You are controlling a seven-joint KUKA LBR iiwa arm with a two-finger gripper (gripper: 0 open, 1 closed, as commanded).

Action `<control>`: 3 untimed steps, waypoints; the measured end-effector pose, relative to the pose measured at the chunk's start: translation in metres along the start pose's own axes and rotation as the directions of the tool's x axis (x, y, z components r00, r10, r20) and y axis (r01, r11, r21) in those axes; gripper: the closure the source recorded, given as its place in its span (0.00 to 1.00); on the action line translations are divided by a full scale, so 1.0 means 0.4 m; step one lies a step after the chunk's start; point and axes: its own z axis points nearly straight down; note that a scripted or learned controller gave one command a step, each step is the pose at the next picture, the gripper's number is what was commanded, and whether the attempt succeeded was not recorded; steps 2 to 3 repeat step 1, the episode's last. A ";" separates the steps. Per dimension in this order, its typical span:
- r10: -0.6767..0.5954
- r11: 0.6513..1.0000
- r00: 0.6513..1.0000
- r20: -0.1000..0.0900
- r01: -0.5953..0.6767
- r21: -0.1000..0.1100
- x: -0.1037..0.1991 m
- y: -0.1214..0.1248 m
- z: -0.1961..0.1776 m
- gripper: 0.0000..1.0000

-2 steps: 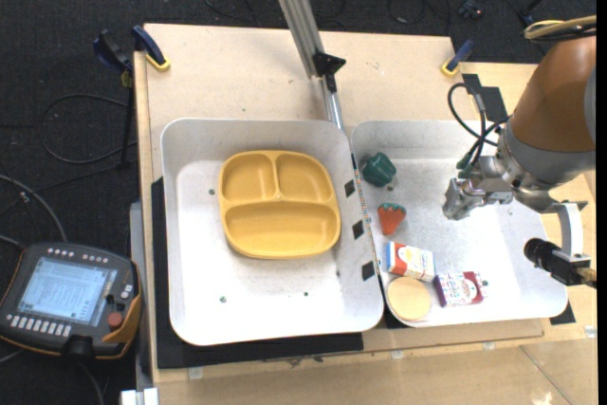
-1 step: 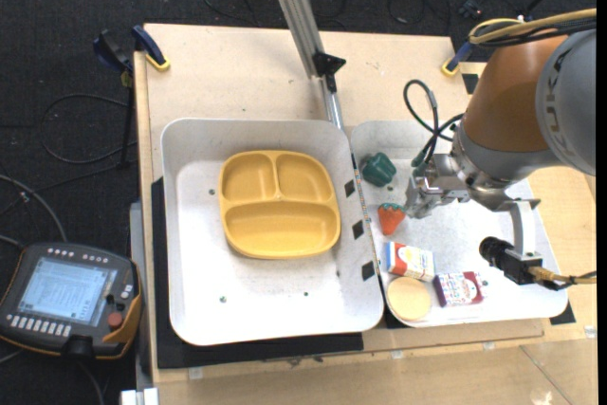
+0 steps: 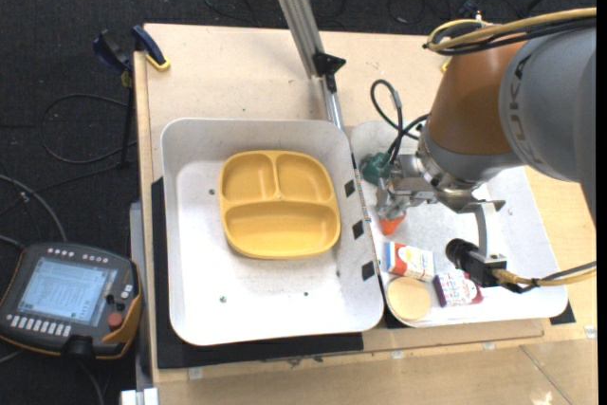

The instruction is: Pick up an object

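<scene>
My gripper [image 3: 392, 204] reaches down into the left part of the right bin [image 3: 531, 232], under the grey arm with its orange band. Right beneath its tip lies a small orange-red object [image 3: 391, 225]; whether they touch I cannot tell. A teal object [image 3: 374, 168] sits just to the gripper's upper left. Nearer the front lie a white carton with orange and red print [image 3: 408, 258], a round tan disc [image 3: 410, 298] and a small pink and white packet [image 3: 457, 288].
The left bin [image 3: 190, 232] holds a yellow divided plate [image 3: 279, 203] in its middle. A slanted metal pole [image 3: 294, 0] rises behind the bins. A teach pendant [image 3: 66, 294] lies off the bench at lower left.
</scene>
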 end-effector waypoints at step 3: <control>-0.001 1.000 1.000 0.000 0.001 -0.002 0.154 0.025 -0.017 1.00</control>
